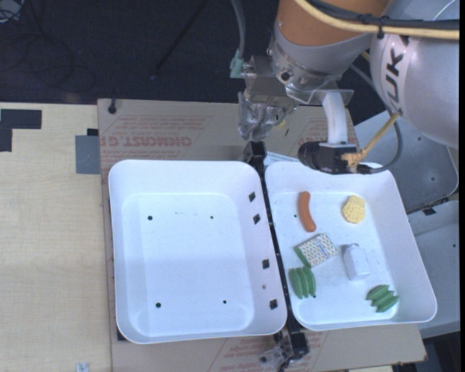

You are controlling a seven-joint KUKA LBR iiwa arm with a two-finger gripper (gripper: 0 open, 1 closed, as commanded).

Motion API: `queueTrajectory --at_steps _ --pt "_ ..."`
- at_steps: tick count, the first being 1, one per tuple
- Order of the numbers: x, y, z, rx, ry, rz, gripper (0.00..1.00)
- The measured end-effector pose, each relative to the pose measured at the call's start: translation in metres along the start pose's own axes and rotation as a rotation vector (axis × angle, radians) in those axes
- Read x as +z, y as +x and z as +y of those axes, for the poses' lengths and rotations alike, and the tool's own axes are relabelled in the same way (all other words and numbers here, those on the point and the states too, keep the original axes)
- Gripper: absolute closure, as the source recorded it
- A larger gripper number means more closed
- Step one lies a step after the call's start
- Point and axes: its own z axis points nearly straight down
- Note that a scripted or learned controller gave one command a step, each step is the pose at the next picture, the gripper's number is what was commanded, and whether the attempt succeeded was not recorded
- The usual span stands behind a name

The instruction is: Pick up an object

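Hovering gripper [257,126] above bins' far edge; sausage [306,211], pea pods [302,281] in right bin [415,266]

Bright, even overhead light washes out the white bins [190,178] below the claw [257,130]. Behind it the background falls dark. Focus is slightly soft.

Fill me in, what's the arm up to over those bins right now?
The arm's gripper hangs above the far edge of the bench, near where the two bins meet, with nothing visibly in it. All the objects lie in the right bin: an orange sausage-shaped piece, a yellow round waffle-like piece, a checkered packet, a small grey block and two green pods. Nothing has been picked up yet.
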Motion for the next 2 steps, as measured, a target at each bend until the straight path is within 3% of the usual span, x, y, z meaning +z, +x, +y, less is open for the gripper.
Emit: queueTrajectory --at_steps 1,2 --pt "0.099 0.029 -0.046 0.003 0.018 -0.004 1.0" --pt "0.067 -0.061 -0.074 0.013 0.008 -0.004 1.0"
